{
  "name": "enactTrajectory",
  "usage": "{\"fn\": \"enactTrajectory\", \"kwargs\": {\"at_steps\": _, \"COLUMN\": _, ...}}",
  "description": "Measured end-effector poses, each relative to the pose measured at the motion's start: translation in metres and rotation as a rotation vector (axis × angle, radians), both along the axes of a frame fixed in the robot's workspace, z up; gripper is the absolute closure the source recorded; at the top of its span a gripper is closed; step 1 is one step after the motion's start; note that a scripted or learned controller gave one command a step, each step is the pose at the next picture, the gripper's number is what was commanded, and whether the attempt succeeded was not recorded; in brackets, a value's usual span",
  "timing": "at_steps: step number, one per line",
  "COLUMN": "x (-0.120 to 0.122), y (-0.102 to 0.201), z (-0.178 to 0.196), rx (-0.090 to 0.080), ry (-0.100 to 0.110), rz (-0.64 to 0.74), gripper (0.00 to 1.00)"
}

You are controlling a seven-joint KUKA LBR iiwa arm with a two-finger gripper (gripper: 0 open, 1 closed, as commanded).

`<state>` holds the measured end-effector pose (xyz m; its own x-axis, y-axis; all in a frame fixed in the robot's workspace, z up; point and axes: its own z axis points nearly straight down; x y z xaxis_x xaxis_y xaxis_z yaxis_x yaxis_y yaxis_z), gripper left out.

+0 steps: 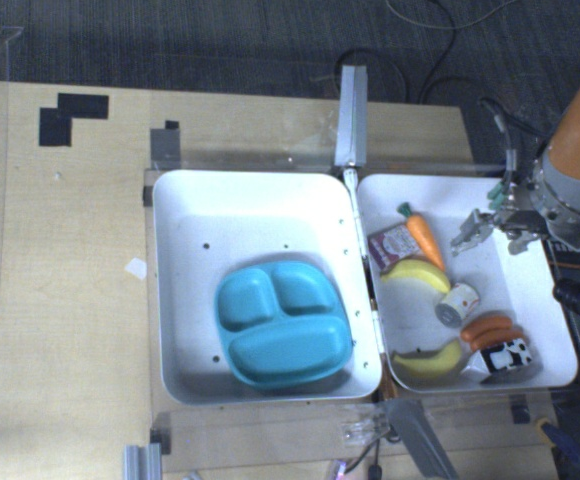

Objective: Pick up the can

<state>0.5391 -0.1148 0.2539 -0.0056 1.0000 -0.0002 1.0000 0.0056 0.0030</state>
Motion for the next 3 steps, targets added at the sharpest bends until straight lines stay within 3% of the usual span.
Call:
{"fn": "enactTrajectory", "kwargs": {"at_steps": 1, "x": 0.002, "y": -0.068, "z": -0.129, "rx": 0.0, "ry": 0.001, "rz": -0.131, "gripper": 0.0}}
{"fn": "enactTrajectory", "kwargs": {"at_steps": 2, "x": -0.031, "y": -0.01, "z": -0.164, "rx": 0.0, "ry": -0.012, "rz": -0.237, "gripper": 0.0}}
{"fn": "enactTrajectory", "kwargs": {"at_steps": 3, "x": -0.029, "y": -0.009, "z": -0.152, "rx": 0.001, "ry": -0.019, "rz": -0.235, "gripper": 1.0}}
